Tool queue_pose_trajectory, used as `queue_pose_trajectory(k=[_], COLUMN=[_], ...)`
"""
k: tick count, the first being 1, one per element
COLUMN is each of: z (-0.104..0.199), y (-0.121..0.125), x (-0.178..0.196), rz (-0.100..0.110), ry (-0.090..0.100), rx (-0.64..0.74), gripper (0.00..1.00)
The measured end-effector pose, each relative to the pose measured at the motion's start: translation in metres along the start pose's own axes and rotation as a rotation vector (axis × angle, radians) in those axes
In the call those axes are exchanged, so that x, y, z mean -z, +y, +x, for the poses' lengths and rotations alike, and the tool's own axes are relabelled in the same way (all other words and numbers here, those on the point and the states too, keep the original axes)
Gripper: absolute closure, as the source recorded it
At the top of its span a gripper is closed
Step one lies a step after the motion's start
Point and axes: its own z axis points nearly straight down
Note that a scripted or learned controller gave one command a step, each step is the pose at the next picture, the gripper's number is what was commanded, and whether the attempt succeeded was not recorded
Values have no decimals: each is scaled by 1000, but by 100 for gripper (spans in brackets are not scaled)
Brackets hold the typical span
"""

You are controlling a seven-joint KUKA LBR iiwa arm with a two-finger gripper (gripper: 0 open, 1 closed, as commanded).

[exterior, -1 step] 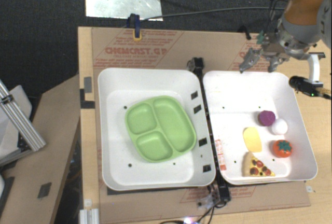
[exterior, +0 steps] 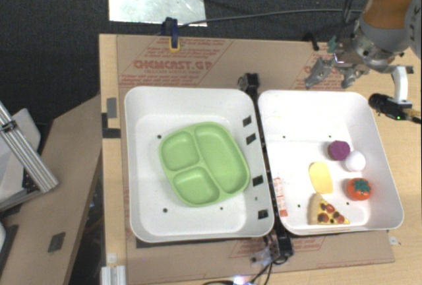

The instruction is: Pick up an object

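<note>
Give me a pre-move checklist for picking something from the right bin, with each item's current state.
1. Targets present in right bin: purple ball, white ball, tomato, yellow piece, pizza slice: ok.
2. Gripper over the bin: not ok, it is behind the far rim.
3. Gripper free of objects: ok.
4. Purple and white balls separated: not ok, touching.
5. Jaw opening: cannot tell.
6. Green tray clear of the path, in left bin: ok.
</note>
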Motion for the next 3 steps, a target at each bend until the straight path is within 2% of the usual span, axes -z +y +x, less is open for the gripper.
queue_pose_trajectory(k=[3], z=[23], y=[1], x=[-165], rz=[5], ry=[1], rx=[4], gripper=[0])
